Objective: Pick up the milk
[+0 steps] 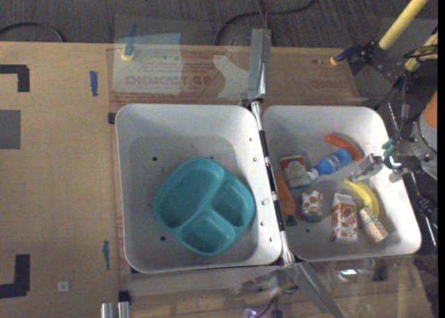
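One milk carton (343, 217) lies near, below the end effector (370, 168).

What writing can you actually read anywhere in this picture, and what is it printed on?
None can be read for sure.
Clear sheet behind the bins: a row of pale mirrored letters, too faint to spell out.
Milk carton: red print, too small to read.
Small red and white packet: label blurred.
Cup: red mark, unreadable.
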Controlling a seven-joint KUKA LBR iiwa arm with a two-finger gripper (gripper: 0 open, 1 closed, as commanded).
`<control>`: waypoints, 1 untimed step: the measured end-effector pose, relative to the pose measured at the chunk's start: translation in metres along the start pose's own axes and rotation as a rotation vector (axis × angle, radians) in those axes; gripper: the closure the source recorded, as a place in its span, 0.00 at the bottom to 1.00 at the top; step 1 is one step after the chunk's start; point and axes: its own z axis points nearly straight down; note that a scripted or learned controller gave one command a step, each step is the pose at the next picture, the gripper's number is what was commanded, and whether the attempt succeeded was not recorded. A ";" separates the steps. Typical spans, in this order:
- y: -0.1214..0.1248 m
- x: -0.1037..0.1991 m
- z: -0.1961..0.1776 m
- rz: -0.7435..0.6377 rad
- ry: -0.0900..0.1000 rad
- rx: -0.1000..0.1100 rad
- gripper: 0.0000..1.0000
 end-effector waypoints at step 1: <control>-0.035 0.005 0.096 0.074 -0.002 -0.004 0.00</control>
